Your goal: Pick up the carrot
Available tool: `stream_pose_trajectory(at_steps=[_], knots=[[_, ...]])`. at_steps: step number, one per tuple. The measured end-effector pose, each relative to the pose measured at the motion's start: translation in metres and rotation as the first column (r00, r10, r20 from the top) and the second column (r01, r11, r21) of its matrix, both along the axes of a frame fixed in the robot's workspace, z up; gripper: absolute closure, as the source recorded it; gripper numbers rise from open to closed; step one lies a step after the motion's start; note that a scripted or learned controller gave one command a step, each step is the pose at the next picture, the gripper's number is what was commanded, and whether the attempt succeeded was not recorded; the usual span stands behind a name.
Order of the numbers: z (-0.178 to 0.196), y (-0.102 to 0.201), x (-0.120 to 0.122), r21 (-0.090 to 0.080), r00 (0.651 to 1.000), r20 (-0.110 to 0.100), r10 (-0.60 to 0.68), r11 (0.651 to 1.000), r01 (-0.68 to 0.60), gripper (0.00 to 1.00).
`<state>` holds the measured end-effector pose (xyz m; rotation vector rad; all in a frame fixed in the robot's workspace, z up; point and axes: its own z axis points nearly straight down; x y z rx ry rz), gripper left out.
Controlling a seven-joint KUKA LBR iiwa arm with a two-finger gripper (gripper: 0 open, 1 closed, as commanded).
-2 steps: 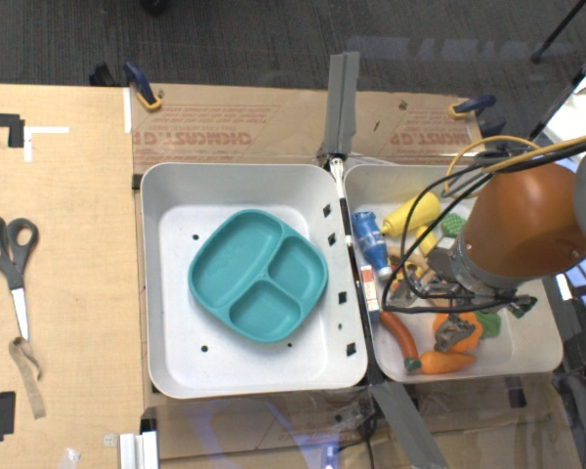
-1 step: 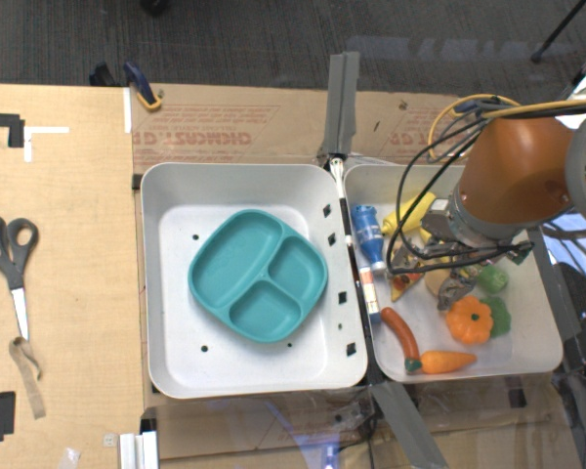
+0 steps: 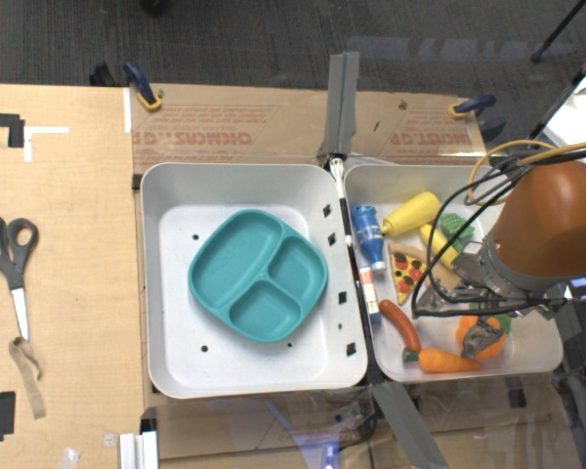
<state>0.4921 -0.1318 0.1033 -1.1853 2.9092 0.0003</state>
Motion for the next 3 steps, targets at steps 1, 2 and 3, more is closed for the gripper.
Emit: stream_pose_trajectory(at_steps=[1, 2, 3], knots=[[-0.006, 0.015, -0.003, -0.004, 1.0, 0.021, 0.015, 1.0, -0.014, 0.0], [-0.01, 0.031, 0.024, -0.005, 0.967, 0.003, 0.253, 0.967, -0.253, 0.0], [-0.008, 0.026, 0.074, 0.0, 0.965, 0.006, 0.263, 0.965, -0.263, 0.0]])
